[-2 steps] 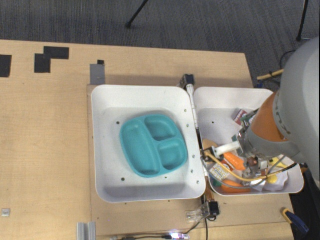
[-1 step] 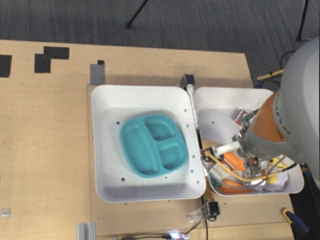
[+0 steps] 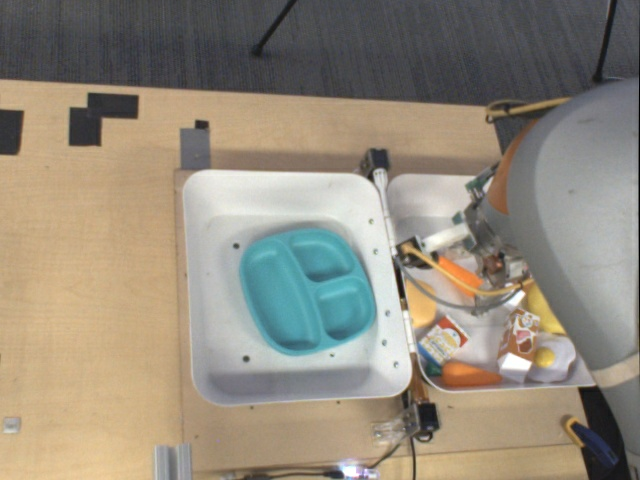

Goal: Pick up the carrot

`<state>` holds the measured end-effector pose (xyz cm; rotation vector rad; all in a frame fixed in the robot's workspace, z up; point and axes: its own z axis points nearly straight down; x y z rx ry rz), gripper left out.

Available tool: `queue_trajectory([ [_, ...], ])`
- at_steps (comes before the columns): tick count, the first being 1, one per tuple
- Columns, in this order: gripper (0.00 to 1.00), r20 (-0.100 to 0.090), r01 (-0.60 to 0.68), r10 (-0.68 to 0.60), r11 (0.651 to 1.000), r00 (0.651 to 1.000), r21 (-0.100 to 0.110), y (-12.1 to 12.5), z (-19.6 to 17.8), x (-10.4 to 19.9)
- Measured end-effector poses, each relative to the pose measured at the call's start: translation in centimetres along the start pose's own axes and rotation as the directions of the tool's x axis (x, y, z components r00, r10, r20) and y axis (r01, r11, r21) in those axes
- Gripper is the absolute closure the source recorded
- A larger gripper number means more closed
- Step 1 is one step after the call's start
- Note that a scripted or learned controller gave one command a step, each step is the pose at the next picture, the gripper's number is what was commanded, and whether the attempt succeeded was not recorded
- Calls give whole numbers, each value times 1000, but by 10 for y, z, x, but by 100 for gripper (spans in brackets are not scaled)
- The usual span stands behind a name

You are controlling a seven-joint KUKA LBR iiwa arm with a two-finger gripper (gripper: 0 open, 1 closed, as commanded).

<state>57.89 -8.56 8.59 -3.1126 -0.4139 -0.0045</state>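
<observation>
Though I cannot tell the state of my claw (image 3: 487, 266) over the right bin (image 3: 425, 193), the carrot (image 3: 458, 273) looks stiff, light, slippery; I'd grip mid-length

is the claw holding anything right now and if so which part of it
It cannot be told. The claw is down in the right bin over an orange carrot-like piece, but the arm and cables hide whether it grips it.

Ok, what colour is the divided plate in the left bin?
Teal, plain with no pattern; the divided plate shows clearly in the camera view.
</observation>
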Motion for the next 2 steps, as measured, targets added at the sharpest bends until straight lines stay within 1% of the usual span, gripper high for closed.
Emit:
queue_trajectory([
  [1,0,2,38,-38,999,999,3,-19,-1,-55],
  [2,0,-13,-57,57,998,998,-8,-24,-3,-83],
])
